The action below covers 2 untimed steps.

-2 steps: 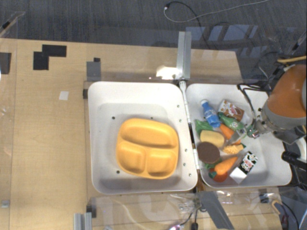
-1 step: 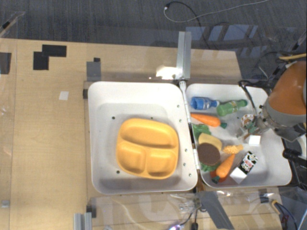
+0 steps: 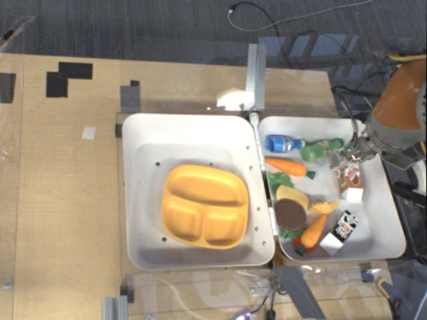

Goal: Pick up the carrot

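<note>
Two shallow white bins side by side on the tabletop. In the left bin (image 3: 133, 179), near its middle: a yellow divided plate (image 3: 205, 205), lying flat.

In the right bin (image 3: 390, 232), near the left wall and toward the far edge: a carrot (image 3: 285, 167), lying on its side, orange body with green at the left end. Just beyond it, by the far left corner: a blue bottle (image 3: 283, 143), also on its side, and a green item (image 3: 313, 152) beside that. Near the front edge: a second carrot (image 3: 313, 231), tilted, its green end down toward the front left corner, touching a dark brown round piece (image 3: 290, 213) with a yellow slice (image 3: 293, 196) behind. Just right of it: a white carton with black patches (image 3: 340, 229).

Reaching in over the right bin's far right corner: grey arm with orange band (image 3: 400, 105), end effector (image 3: 357, 149) low above a brown packet (image 3: 350, 177), well apart from both carrots. Cannot tell whether wide or narrow; nothing seen gripped.
</note>
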### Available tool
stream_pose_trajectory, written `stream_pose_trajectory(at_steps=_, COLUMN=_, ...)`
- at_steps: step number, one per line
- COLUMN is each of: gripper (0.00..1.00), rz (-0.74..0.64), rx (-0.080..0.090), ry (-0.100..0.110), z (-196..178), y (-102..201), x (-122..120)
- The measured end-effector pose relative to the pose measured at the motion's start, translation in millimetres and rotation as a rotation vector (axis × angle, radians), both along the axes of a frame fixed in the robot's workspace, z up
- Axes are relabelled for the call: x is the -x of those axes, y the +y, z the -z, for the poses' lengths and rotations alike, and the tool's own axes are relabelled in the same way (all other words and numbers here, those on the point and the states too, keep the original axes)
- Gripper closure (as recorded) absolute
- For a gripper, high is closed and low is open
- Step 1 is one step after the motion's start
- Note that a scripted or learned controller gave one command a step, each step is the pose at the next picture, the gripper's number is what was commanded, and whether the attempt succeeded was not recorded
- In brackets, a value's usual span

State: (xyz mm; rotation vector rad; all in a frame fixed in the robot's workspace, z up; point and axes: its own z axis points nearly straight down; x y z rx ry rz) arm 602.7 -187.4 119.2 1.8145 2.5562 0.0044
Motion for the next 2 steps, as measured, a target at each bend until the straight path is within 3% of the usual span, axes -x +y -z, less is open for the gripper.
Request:
stream_pose_trajectory(at_steps=1, gripper=0.0, rz=-0.004, rx=-0.003, ry=-0.004, z=-3, y=3, x=-2)
stream_pose_trajectory(at_steps=2, gripper=0.0, rz=-0.315, rx=0.0, ry=0.002, z=-11, y=92, x=35)
